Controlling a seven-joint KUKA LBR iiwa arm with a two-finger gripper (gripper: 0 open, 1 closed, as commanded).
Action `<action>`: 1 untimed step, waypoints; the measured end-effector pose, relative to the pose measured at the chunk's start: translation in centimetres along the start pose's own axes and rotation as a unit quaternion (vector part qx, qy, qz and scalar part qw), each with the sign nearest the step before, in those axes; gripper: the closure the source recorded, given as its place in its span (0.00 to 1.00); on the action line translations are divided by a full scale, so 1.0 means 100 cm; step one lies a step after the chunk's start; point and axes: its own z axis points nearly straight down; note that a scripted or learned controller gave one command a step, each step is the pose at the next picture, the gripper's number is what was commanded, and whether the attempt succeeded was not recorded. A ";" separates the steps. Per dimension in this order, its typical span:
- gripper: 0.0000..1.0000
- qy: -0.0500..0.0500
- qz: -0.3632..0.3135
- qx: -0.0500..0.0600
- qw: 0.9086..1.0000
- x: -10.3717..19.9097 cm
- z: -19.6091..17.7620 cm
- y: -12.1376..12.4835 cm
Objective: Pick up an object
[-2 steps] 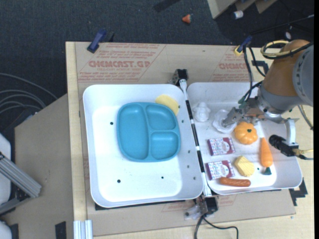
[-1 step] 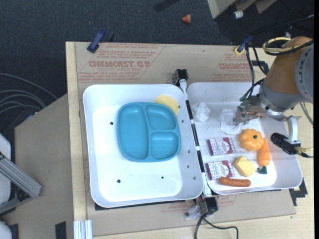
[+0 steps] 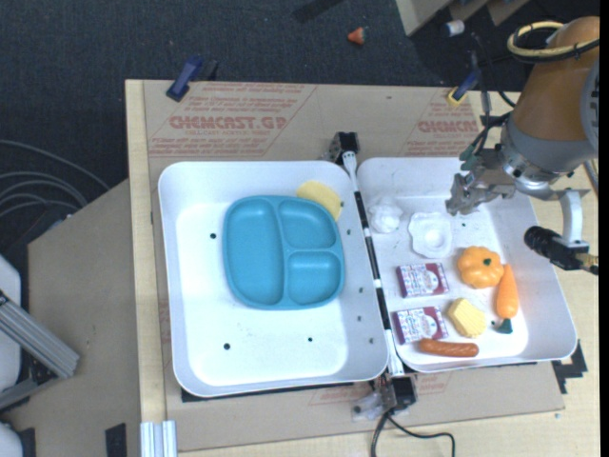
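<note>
The right bin (image 3: 542, 341) holds several toy foods: an orange pumpkin (image 3: 479, 266), a carrot (image 3: 507, 293), a yellow cheese wedge (image 3: 466, 317), a sausage (image 3: 448, 348), two maroon cartons (image 3: 421, 279) (image 3: 420, 324), and two white pieces (image 3: 429, 233) (image 3: 385, 219). My gripper (image 3: 462, 201) hangs over the bin's back part, just up and right of the white piece by the pumpkin. Nothing shows between its fingers.
The left bin (image 3: 190, 331) carries a blue divided tray (image 3: 283, 250), with a yellow object (image 3: 322, 196) at the tray's back right corner. The arm enters from the right above the right bin. A black clamp (image 3: 344, 146) sits at the divider's far end.
</note>
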 end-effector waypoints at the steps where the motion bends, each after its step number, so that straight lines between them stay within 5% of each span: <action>1: 0.00 0.000 0.000 0.000 1.000 0.000 0.000 0.000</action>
